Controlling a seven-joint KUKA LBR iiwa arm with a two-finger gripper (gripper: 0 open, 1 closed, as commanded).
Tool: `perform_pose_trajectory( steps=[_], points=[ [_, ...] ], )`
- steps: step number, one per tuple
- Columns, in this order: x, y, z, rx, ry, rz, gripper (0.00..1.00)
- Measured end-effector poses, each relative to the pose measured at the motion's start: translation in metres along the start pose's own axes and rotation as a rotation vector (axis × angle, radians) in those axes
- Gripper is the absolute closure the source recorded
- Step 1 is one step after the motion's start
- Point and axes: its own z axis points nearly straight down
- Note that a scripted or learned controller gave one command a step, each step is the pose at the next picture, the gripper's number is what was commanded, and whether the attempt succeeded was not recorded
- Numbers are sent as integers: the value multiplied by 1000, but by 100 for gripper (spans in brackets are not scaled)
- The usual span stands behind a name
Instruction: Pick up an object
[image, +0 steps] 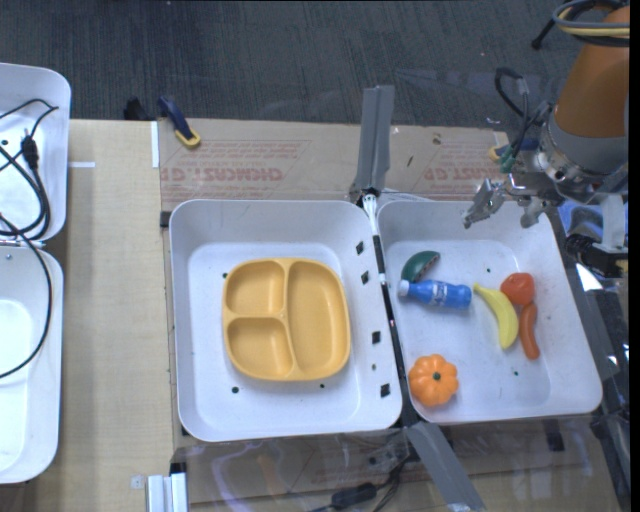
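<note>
The hand (508, 203) hovered open and empty above the right bin's (560, 400) far rim. A blue bottle (437, 293), banana (499, 314) and small pumpkin (433, 380) lay inside.

yellow tray (287, 320), blue bottle (437, 293), orange pumpkin (433, 380), yellow banana (499, 313), white bins (190, 300)

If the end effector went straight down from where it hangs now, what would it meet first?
Probably bare bin floor. The end effector hangs over the far edge of the right bin, apart from the red item and banana, which lie nearer the camera. Depth is unclear from this slanted view, so it might meet the rim instead.
</note>
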Motion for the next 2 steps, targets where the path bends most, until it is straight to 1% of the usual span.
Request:
perform_pose_trajectory(
  steps=[1, 2],
  points=[
    [-49, -42, 91, 1, 0, 4, 0],
    [-88, -92, 154, -1, 13, -9, 0]
  ],
)
